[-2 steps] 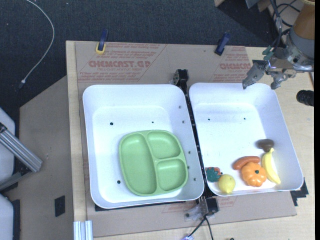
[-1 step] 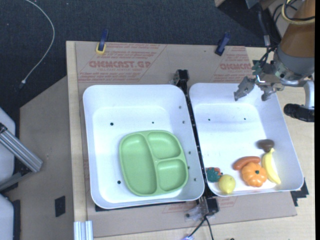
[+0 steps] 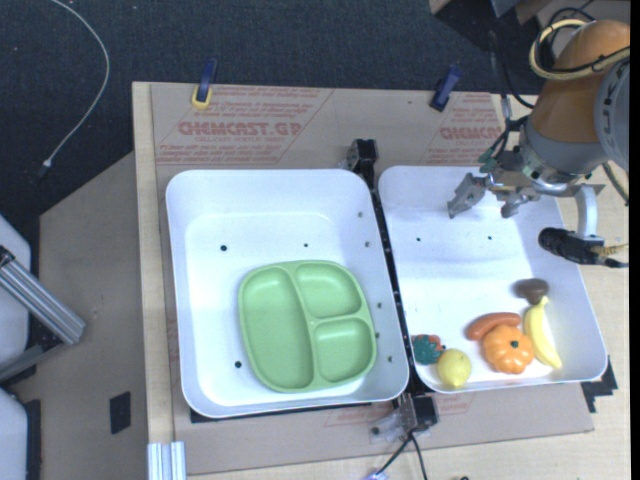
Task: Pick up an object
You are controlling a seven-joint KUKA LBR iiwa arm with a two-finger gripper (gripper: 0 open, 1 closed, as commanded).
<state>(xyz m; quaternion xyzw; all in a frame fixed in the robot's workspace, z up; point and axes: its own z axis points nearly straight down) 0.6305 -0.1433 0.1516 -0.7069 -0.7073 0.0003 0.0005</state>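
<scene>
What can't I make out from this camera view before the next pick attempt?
- Small teal item, camera view: too small to identify.
- Brown object above the banana, camera view: too small and blurred to name.
- Arm, camera view: cut off by the right edge.
- Sausage, camera view: partly hidden behind the orange toy.

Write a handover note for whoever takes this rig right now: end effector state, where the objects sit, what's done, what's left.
End effector: open, holding nothing, over the far end of the right bin.
Objects: all at that bin's near end: banana, orange pumpkin-like toy, red-orange piece, lemon, small teal-and-red toy, brown item.
Left bin: green divided plate.
Done: nothing picked.
Left: descend, grasp one object, lift.
</scene>
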